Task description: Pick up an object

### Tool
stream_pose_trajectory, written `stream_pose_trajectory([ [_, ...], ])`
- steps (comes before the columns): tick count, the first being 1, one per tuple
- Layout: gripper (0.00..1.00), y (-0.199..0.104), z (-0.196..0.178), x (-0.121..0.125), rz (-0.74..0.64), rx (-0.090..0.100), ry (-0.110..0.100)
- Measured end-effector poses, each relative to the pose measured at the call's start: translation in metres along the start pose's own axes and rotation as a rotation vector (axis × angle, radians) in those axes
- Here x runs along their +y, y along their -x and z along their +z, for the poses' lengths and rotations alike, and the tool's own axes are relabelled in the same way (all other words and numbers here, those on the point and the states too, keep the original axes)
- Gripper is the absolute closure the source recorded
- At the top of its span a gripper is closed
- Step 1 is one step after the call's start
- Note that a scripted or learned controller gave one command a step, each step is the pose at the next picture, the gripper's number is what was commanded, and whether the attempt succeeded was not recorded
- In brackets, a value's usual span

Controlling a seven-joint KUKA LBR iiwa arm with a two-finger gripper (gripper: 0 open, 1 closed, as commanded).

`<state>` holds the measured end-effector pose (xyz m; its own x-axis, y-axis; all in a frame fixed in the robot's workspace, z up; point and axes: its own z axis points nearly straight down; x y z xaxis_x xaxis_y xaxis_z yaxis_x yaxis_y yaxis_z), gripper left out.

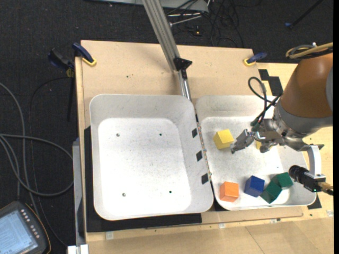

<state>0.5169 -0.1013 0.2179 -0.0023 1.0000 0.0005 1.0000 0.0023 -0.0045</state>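
Note:
My gripper (253, 143) hangs over the middle of the right bin (241, 109), its two fingers spread open. A yellow block (223, 138) lies just left of the left fingertip, apart from it. A small patch of yellow shows under the gripper between the fingers; I cannot tell what it is. Along the bin's front lie an orange block (229, 190), a blue block (255, 186) and two green blocks (271, 192) (284, 180).
The left bin (106, 115) stands beside the right one, with a raised divider between them. A slanted metal pole (164, 33) crosses the back of the bench. Clamps sit at the bench's back corners. Cables hang off the arm's wrist.

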Motion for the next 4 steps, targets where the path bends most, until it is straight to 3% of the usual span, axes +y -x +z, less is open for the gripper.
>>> stream_pose_trajectory([
  [1, 0.0, 0.0, -0.002, 0.001, 0.003, -0.001, 0.004],
  [3, 0.0, 0.004, 0.122, -0.012, 0.005, 0.001, -0.002],
  [4, 0.0, 0.004, 0.122, -0.012, 0.004, 0.0, 0.004],
])
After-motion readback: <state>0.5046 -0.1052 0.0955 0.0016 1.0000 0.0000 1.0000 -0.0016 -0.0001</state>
